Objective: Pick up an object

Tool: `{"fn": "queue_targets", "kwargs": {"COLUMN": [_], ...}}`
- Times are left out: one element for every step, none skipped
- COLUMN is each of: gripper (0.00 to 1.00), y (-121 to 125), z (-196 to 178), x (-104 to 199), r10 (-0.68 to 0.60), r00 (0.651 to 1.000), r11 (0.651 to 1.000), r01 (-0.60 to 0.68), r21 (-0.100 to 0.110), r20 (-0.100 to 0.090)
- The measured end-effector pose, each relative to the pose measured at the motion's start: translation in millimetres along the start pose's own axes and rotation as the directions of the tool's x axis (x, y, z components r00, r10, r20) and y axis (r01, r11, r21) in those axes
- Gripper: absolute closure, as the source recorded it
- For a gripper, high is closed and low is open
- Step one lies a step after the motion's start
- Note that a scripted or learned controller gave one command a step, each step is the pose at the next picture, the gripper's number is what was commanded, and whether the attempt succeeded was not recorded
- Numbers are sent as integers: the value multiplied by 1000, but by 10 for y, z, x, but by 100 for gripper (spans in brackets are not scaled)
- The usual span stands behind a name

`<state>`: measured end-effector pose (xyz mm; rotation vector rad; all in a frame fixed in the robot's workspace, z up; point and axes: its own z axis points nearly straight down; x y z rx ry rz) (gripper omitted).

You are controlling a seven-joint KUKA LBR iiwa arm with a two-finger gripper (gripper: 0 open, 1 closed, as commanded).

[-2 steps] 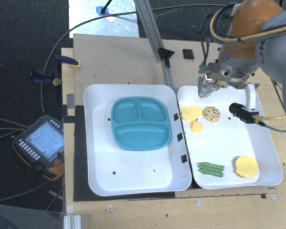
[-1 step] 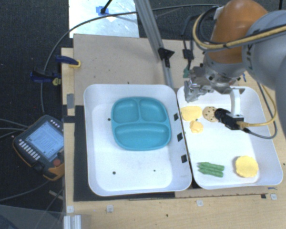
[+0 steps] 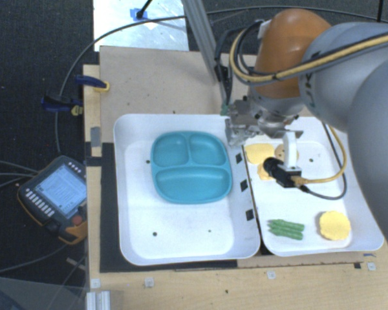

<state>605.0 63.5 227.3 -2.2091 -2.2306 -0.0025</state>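
Fingers point(image 3: 237, 137), open or closed I cannot tell, hang at the rim point(image 3: 240, 196) between bins, beside blue plate point(image 3: 191, 168).

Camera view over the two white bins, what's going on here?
The grey robot arm's gripper hangs over the back of the right white bin, beside a flat yellow piece. A green bean bundle and a round yellow disc lie toward that bin's front. A blue divided plate sits in the left white bin.
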Motion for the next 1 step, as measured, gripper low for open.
{"fn": "queue_targets", "kwargs": {"gripper": [100], "y": [-289], "z": [61], "x": [460], "r10": [0], "r00": [1000], "r11": [1000], "r01": [0], "r21": [2], "r20": [0]}}
